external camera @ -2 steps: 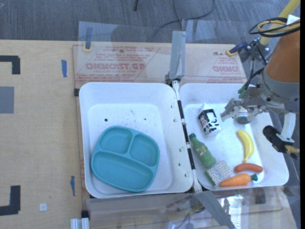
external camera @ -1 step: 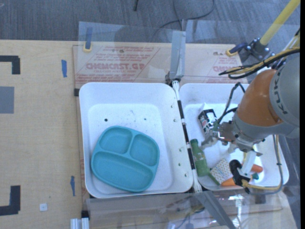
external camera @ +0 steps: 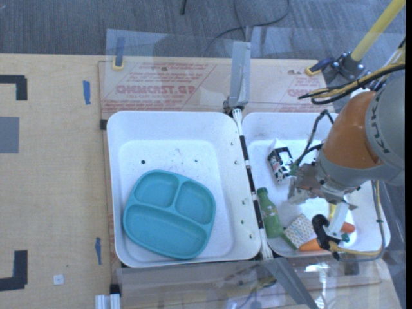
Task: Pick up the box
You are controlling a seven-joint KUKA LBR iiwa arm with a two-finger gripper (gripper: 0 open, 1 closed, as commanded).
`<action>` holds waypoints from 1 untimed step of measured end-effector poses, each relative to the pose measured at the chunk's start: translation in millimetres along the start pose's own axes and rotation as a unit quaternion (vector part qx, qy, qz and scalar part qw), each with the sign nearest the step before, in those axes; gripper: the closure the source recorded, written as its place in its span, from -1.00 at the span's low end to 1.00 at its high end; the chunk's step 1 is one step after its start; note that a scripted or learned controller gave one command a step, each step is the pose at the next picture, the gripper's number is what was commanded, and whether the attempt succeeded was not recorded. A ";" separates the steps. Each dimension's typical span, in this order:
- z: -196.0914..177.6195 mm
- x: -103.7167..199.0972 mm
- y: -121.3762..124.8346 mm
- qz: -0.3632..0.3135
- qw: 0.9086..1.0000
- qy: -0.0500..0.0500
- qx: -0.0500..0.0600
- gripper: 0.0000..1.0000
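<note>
The small black-and-white printed box (external camera: 279, 163) lies near the right white bin's (external camera: 257, 129) far-left corner. The gripper (external camera: 302, 192) hovers just beside it, apparently positioned for descent; finger opening cannot be determined.

Matt teal plastic tray (external camera: 169, 214), glossy green bottle (external camera: 270, 215), smooth white plastic bins (external camera: 122, 147).

The arm (external camera: 360, 140) hides much of the right bin (external camera: 257, 124); its upper part runs off-frame.

Left of my green plastic bottle (external camera: 269, 212) lies a teal divided plate (external camera: 168, 214); right, perhaps an orange carrot (external camera: 317, 243).
</note>
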State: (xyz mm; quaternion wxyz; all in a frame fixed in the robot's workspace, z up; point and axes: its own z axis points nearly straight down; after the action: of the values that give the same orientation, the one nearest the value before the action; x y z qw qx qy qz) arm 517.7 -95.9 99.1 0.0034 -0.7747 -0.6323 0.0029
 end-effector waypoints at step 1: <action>0.0 0.0 0.0 0.000 1.000 0.000 0.000 -1.00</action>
State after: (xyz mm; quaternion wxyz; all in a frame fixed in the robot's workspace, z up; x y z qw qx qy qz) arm 517.6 -95.9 99.1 0.0035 -0.7746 -0.6324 0.0029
